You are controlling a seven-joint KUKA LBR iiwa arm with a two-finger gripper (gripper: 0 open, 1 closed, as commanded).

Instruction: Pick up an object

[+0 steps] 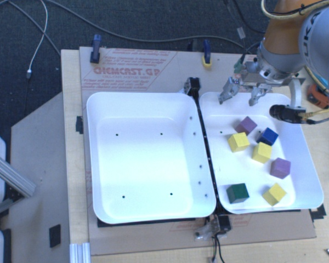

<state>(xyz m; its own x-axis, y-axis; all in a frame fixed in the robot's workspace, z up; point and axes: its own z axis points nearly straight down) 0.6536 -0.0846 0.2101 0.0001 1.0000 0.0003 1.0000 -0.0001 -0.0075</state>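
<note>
Small cubes lie in the right bin [310, 163]: a purple one [245, 126], a blue one [268, 136], three yellow ones [238, 142] [261, 152] [274, 193], a second purple one [280, 167] and a dark green one [237, 193]. My gripper [242, 91] hangs over the far edge of the right bin, above and beyond the cubes. Its two fingers [227, 92] stand apart, open, with nothing between them.
The left bin [148, 158] lies beside the right one, sharing a middle divider [203, 147]. A cardboard sheet [126, 70] with blue and yellow clamps lies behind the bins. Cables run across the dark floor at the back.
</note>
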